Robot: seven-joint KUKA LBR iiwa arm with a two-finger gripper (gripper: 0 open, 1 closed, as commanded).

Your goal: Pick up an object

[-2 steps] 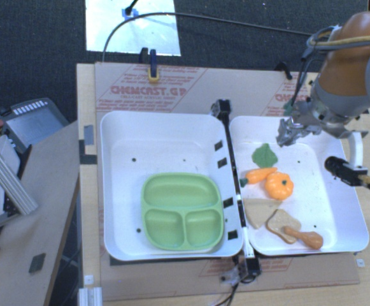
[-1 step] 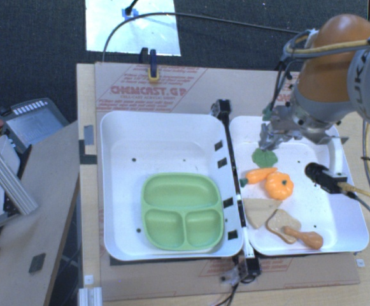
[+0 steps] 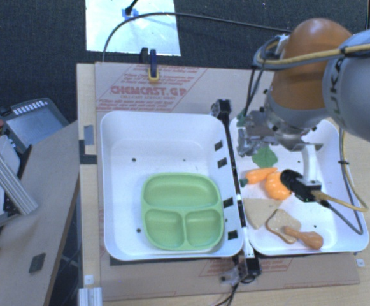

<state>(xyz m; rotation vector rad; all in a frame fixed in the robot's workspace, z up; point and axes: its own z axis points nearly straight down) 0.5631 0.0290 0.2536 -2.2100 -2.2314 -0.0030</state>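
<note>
A robotics lab — two white bins [image 3: 165, 123] on a cardboard-covered bench [image 3: 172, 85], cabled robot arm [image 3: 337, 75] overhead.

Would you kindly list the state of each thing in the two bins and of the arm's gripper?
Green divided tray: flat in the left bin, right side up.
Carrot: lying in the right bin, beside the orange piece.
Bread slice: flat, near the front wall.
Green leaf: lying under the gripper.
Gripper: low over the right bin, grip unclear.

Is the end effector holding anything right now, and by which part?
Cannot be told: the end effector is low in the right bin over a green item.
</note>
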